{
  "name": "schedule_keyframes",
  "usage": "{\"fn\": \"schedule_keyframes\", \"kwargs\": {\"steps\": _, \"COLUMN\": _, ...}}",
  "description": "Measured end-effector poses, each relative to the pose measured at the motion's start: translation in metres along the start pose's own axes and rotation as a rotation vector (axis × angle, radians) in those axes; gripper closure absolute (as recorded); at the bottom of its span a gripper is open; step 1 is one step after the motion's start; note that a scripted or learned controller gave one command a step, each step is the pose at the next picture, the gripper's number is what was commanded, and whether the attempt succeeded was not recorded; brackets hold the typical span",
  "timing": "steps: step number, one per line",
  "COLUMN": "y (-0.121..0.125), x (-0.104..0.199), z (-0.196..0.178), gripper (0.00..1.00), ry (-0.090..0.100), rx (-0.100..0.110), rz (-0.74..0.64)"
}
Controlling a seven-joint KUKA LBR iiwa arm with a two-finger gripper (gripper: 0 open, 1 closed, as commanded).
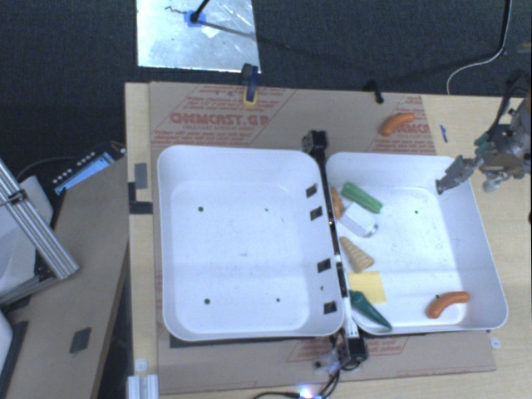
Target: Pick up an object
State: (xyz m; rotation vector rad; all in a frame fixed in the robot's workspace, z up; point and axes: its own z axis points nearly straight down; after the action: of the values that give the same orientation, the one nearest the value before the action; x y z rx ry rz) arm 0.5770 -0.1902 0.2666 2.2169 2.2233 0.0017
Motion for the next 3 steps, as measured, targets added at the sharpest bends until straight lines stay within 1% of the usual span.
{"fn": "schedule_keyframes", "kwargs": {"steps": 1, "y": 0.042, "x": 0.054, "z": 0.147, "gripper": 0.00, "ry": 0.005, "rx": 0.011, "rz": -0.006}}
{"fn": "schedule_keyframes", "kwargs": {"steps": 2, "y": 0.093, "x": 0.109, "z": 0.183, "gripper": 0.00, "ry": -0.001, "rx": -0.001, "rz": -0.007}}
{"fn": "schedule_keyframes", "kwargs": {"steps": 3, "y": 0.095, "x": 0.138, "z": 0.074, "gripper": 0.00, "ry": 0.001, "rx": -0.011, "rz": -0.005}}
